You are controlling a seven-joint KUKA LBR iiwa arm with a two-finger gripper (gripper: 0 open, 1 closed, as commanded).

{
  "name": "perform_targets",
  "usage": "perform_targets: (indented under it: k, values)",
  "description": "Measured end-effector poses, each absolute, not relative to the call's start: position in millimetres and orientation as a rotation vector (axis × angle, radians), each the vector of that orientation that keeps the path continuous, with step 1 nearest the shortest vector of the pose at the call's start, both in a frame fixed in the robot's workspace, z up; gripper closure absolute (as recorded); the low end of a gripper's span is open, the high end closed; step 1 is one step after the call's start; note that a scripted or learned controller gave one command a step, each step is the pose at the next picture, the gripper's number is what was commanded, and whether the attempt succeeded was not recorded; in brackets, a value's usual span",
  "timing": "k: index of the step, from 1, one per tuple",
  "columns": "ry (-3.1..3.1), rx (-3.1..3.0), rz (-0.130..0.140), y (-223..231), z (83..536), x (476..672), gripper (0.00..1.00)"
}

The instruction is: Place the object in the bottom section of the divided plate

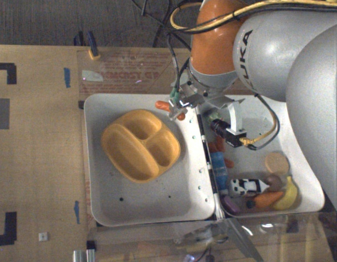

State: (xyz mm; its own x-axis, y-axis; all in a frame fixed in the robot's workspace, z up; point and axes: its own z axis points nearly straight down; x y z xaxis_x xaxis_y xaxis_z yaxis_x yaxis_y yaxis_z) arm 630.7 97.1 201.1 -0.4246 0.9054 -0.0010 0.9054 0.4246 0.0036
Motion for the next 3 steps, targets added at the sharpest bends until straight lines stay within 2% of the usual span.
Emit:
perform_targets:
  k: [1, 2, 3]
  values:
    - [2.653, 1.684, 0.000, 150, 169, 587.4, 1.00]
    - [2.748, 1.516, 0.005, 160, 206, 587.3, 1.00]
    - [2.748, 1.516, 0.005, 160, 206, 587.3, 0.00]
